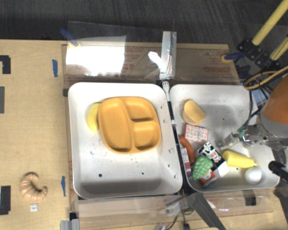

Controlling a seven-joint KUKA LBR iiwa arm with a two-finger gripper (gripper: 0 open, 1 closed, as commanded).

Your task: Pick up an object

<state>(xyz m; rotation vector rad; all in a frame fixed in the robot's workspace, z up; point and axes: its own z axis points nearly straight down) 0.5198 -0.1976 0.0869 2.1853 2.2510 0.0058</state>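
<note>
gripper [236,137] low over right bin [221,92], metal fingers small and blurred; cannot tell whether spread or closed, nothing seen between them. yellow banana-shaped toy [239,159] just below gripper, smooth plastic, tapered. white egg-like ball [253,175] beside it at bin's lower right. green knobbly toy [201,166] and black-white patterned block [210,152] left of banana. pale orange wedge [194,111], rounded, well apart at upper left of right bin. left bin [81,128] bears orange divided tray [129,123], glossy, three compartments.
</note>
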